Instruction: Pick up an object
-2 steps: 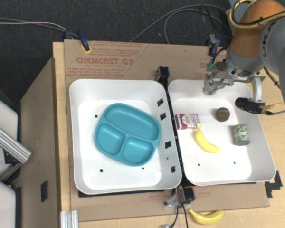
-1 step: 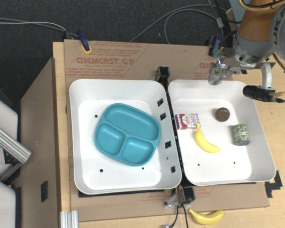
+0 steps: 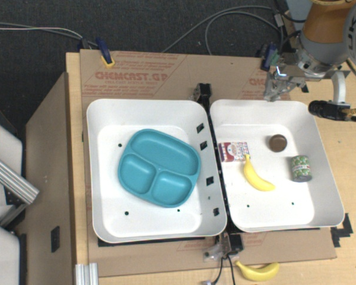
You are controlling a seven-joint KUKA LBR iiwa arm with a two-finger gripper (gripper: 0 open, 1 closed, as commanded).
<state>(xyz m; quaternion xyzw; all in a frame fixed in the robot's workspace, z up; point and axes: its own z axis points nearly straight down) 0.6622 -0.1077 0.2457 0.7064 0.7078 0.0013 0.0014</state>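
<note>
The right bin (image 3: 320, 209) holds a yellow banana (image 3: 256, 176), a small red-and-white packet (image 3: 232, 151), a brown round disc (image 3: 277, 142) and a green patterned can on its side (image 3: 301, 168). My gripper (image 3: 277, 91) hangs above the far rim of the right bin, well back from all these objects. Nothing shows between its fingers (image 3: 270, 92), and they look close together.
The left bin (image 3: 101, 218) carries a blue divided plate (image 3: 159, 167). A second banana (image 3: 258, 271) lies outside the bins at the front edge of the bench. Cables run across the dark floor behind the cardboard base (image 3: 166, 70).
</note>
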